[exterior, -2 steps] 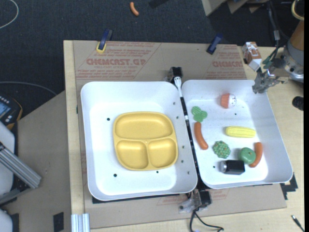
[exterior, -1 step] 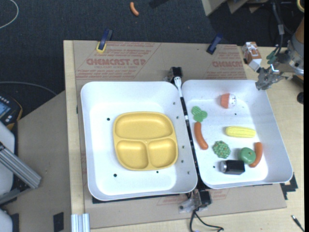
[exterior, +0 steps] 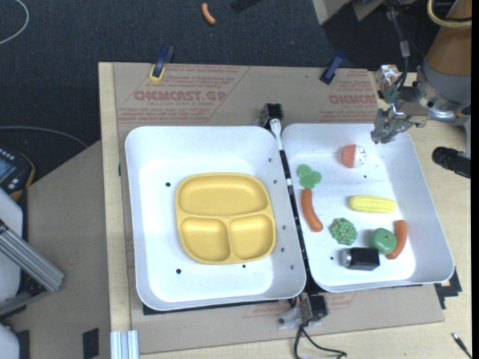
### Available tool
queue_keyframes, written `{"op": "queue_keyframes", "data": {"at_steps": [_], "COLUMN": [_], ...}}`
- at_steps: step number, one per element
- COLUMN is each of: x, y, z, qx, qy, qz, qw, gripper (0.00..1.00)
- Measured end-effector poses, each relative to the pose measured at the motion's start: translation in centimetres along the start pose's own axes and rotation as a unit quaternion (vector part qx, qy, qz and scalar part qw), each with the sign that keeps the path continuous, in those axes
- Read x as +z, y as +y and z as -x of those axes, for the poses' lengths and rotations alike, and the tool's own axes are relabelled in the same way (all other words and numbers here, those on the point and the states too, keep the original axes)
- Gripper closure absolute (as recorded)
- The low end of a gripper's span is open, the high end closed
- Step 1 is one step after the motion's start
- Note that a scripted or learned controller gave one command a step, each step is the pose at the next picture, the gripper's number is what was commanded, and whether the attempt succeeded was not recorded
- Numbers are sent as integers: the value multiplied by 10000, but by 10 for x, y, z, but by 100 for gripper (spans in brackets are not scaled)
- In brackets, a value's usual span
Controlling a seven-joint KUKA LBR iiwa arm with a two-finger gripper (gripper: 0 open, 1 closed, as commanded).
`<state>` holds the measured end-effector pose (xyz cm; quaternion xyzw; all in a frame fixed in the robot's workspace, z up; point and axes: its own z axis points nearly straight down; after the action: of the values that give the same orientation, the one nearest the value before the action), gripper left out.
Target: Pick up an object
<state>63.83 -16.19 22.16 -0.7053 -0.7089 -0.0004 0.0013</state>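
My gripper (exterior: 383, 132) hangs over the far right corner of the right bin (exterior: 428, 200), with nothing visible between its fingers. Below and left of it lies a red-and-white strawberry-like piece (exterior: 351, 155). Further into the bin are a green leafy piece (exterior: 307, 176), a red sausage (exterior: 311, 210), a yellow corn cob (exterior: 372, 204), a green broccoli (exterior: 344, 231), a green pepper (exterior: 385, 239) against an orange carrot (exterior: 400, 238), and a black block (exterior: 361, 258).
The left bin (exterior: 150, 200) holds a yellow divided plate (exterior: 224, 217). Blue clamps (exterior: 160, 63) (exterior: 331, 69) grip the board's far edge. A small orange piece (exterior: 208, 13) lies on the dark floor beyond the bench.
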Motion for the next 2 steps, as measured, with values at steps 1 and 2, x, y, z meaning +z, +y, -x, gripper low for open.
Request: {"op": "queue_keyframes", "data": {"at_steps": [1,2], "x": [6,-4], "y": [-15,-27], "z": [-59,-116], "qx": [-3,-5], "qy": [2,3], "qz": [-10,-4], "qw": [10000,10000], "gripper": [100,100]}}
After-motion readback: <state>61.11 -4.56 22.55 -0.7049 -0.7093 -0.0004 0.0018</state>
